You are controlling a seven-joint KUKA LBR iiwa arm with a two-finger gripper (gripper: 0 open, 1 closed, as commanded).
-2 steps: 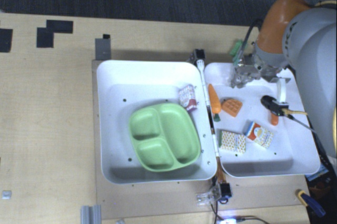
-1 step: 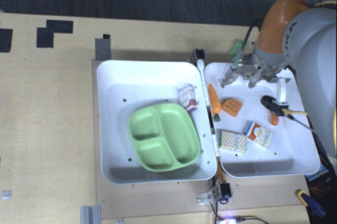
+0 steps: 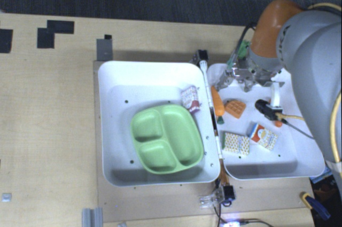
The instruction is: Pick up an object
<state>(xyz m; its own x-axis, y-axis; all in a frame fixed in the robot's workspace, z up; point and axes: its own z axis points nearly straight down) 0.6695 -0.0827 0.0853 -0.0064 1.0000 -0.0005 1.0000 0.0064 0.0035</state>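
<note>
The pincer (image 3: 250, 81) hung over the far end of the right bin (image 3: 267, 170), and I could not tell how it stood. An orange carrot (image 3: 217, 102) lay by that bin's left wall, its long axis running near to far. Just beside it sat a waffle (image 3: 235, 108). The left bin (image 3: 115, 130) held a green plate (image 3: 166, 138).

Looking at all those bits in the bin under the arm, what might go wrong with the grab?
The gripper hangs over the right bin, where the orange waffle-like piece lies close to the carrot; it might nudge both and lift neither. The carrot also lies against the bin's wall, leaving little room for fingers.
</note>
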